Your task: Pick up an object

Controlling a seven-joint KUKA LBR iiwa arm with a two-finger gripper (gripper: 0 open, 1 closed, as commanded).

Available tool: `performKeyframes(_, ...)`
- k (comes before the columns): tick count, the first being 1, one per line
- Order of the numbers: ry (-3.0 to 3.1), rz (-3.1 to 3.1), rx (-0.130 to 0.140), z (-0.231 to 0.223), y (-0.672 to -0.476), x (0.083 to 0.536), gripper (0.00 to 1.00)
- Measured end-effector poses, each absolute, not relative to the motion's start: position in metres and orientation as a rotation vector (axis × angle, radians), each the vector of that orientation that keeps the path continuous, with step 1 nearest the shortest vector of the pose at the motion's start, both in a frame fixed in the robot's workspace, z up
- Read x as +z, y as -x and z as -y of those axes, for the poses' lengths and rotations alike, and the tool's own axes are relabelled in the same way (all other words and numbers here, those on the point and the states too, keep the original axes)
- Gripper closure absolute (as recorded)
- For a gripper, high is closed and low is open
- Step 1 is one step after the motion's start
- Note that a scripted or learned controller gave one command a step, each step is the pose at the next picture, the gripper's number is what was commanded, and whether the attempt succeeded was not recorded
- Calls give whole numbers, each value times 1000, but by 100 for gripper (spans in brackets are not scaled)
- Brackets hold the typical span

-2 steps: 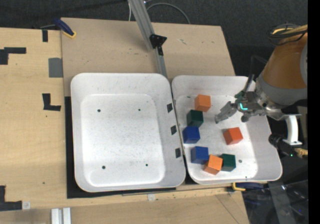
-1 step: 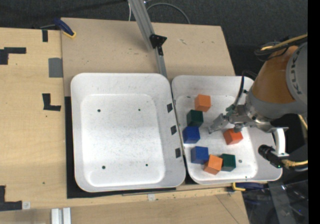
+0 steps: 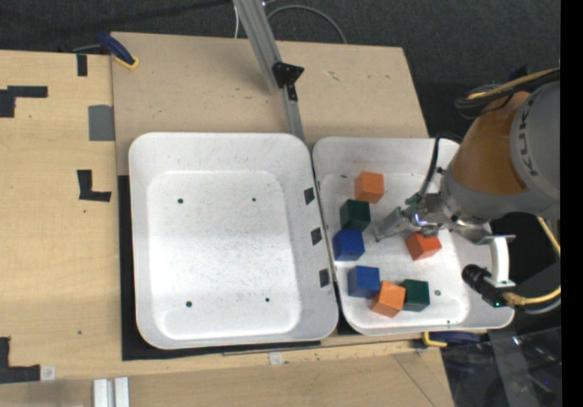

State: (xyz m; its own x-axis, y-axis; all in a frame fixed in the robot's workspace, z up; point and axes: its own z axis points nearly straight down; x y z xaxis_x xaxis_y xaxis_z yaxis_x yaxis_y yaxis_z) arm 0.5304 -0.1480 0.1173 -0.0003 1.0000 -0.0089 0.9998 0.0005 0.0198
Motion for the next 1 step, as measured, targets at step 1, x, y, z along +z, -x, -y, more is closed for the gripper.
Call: performKeyframes(1,-2204,-2207,13,148,-531,126,100)
